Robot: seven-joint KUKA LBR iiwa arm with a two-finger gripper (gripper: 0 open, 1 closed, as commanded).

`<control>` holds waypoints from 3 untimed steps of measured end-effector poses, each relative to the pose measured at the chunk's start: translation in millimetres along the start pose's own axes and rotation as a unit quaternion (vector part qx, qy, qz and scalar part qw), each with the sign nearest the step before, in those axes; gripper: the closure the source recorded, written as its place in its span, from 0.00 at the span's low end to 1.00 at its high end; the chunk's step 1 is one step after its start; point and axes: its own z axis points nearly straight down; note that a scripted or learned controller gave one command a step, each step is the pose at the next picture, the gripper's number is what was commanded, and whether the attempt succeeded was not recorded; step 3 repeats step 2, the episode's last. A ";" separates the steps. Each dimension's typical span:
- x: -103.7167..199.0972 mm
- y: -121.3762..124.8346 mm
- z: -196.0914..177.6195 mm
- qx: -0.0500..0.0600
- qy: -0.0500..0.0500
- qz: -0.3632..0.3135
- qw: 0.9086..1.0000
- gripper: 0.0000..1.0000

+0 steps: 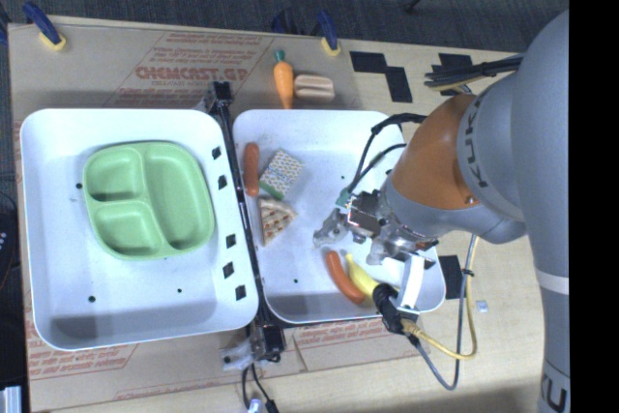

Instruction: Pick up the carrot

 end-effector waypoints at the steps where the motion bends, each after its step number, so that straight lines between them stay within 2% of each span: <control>1: 22.6 31.8 35.9 -0.001 0.000 0.105 0.995 0.00; 2: 65.9 16.6 -101.3 -0.002 0.000 0.059 0.998 0.00; 3: 65.9 16.6 -101.3 -0.002 0.000 0.059 0.998 0.00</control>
